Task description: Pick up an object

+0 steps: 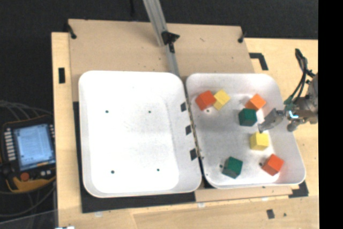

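The two-finger gripper [276,120] hangs low over the right-hand shallow white bin [278,177], coming in across that bin's far-right wall. One grey finger [266,121] slants down toward the bin floor; the rest of the wrist is blurred, so I cannot tell how wide the fingers stand, and nothing shows between them.

The nearest candidates crowd the fingertip. A small yellow wooden cube [259,141] sits just below and slightly left of it, close but seemingly apart. A dark green cube [247,117] lies just to its left, touching or nearly touching an orange cube [257,101] up and to the left. The yellow one looks the likelier target, though this is a guess.

Farther off, a red-orange cube [273,164] rests below near the wall, a second green cube [232,167] lies down-left, and a red cube [205,100] with a yellow cube [221,98] sits well away leftward. Open floor lies left of the yellow target; the wall crowds its right.
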`<state>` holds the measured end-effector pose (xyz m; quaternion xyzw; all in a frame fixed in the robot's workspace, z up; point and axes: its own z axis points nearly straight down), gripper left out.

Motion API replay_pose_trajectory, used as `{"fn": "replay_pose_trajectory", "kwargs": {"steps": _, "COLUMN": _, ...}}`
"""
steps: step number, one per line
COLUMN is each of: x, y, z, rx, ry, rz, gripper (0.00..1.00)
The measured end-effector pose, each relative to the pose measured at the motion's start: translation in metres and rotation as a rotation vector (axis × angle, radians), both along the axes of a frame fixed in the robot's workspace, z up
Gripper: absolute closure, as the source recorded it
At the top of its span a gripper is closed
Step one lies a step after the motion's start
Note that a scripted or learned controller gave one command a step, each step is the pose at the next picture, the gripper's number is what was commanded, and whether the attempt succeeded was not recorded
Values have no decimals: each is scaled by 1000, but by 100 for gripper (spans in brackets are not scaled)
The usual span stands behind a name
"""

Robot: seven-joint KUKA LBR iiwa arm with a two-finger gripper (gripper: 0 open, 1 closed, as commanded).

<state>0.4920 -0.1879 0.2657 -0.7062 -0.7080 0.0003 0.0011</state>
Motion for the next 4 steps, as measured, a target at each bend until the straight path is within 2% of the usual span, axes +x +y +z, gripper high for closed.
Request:
{"fn": "replay_pose_trajectory", "kwargs": {"steps": 1, "x": 1, "y": 0, "z": 2, "rx": -1, "ry": -5, "rz": -1, "gripper": 0}}
{"fn": "replay_pose_trajectory", "kwargs": {"steps": 3, "x": 5, "y": -4, "z": -83, "rx": -3, "ry": 1, "rz": -5, "gripper": 0}}
{"fn": "replay_pose_trajectory", "kwargs": {"steps": 4, "x": 11, "y": -2, "z": -127, "rx": -5, "ry": -3, "rz": -6, "gripper": 0}}
